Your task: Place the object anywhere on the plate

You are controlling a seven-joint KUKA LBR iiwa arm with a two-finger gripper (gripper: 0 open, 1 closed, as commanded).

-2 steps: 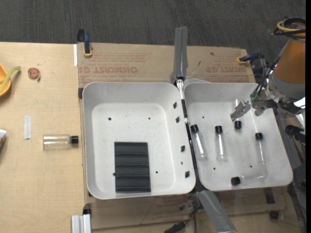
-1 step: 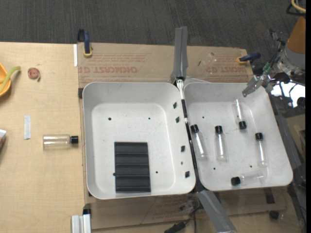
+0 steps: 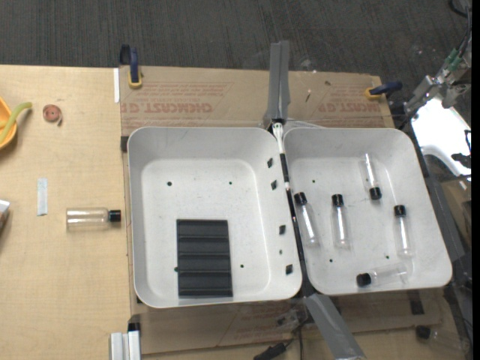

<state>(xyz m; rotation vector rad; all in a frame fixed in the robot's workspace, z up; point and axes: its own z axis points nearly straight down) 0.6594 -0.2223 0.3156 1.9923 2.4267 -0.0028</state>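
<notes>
Tool state: cannot tell from this position, and arm pose can't be made out either. Locations below are ref. to the side the tool works from (view right).

Item count:
- Bins: 2, white, side by side. Near bin [image 3: 420, 163] is on the tool's side, far bin [image 3: 150, 156] is beyond it.
- Vials: 5 in near bin, all clear w/ black caps, all lying flat and apart from each other: vial A [image 3: 305, 217] closest to the divider, vial B [image 3: 340, 220], vial C [image 3: 370, 177], vial D [image 3: 402, 229], vial E [image 3: 381, 277] at the front wall.
- Plate [image 3: 202, 258]: 1, black, ribbed, flat in far bin at its front, nothing on it.
- Spare vial [image 3: 91, 217]: 1, on the tabletop [image 3: 75, 291] past the far bin.
- Blue clamps: 2, one [image 3: 127, 57] behind far bin, one [image 3: 382, 90] behind near bin.
</notes>
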